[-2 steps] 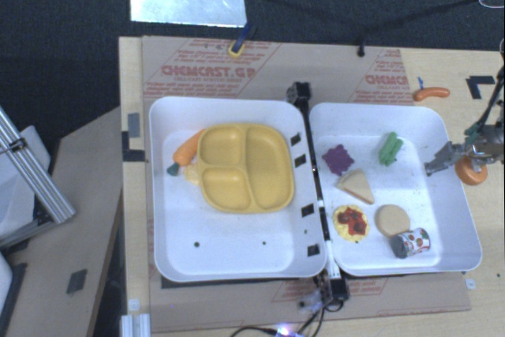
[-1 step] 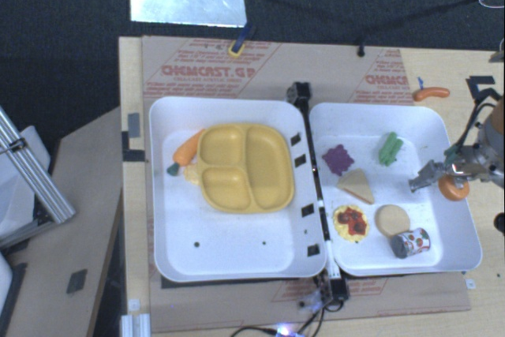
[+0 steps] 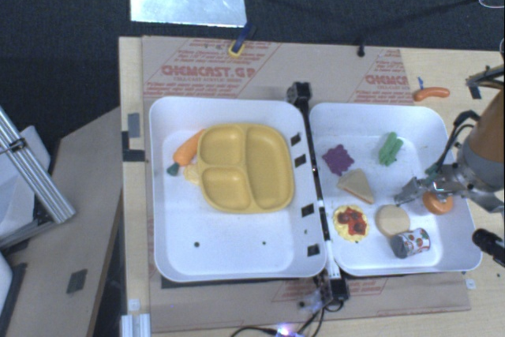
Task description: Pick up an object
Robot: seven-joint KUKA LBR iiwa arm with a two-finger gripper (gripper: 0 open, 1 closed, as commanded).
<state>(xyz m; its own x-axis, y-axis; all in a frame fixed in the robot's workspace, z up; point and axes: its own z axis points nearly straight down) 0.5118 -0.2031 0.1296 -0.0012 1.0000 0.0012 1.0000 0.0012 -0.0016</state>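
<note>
Claw point(image 3: 417, 192) sits low over the right bin point(image 3: 454, 136), near its right wall, with the arm point(image 3: 485, 146) coming in from the right. Can't tell from this angle whether it's apart or together, and nothing shows clamped in it. You've got an orange round piece point(image 3: 439, 204) just beside the tip, touching or nearly so. Other candidates close by: tan wedge point(image 3: 357, 185), beige round point(image 3: 391, 219), can point(image 3: 410, 241), pizza disc point(image 3: 352, 222), purple piece point(image 3: 338, 159), green piece point(image 3: 389, 147). My read: approach done, grasp and lift not yet. Yellow tray point(image 3: 241, 168) and carrot point(image 3: 187, 147) lie in the left bin point(image 3: 166, 241), well apart.
</note>
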